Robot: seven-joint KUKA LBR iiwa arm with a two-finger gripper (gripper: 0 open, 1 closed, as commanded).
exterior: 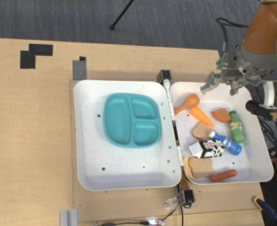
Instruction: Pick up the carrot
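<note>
One carrot (201, 115) lies loose in the right bin (260, 140), frame centre-right; the gripper (221, 84), fingers spread and empty, hovers above the bin's upper edge, probably poised to descend.

arm (265, 29) cut off at right edge, sausage (222, 175) partly behind bin wall (232, 181)

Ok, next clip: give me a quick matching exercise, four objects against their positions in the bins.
Things:
1. carrot
2. teal plate
3. green bottle
4. sausage

Places:
A. left bin, in its middle
B. right bin, near its front edge, beside the bread slice
C. right bin, upper middle, below the gripper
D. right bin, towards its right side

Pairs: 1-C, 2-A, 3-D, 4-B
</note>
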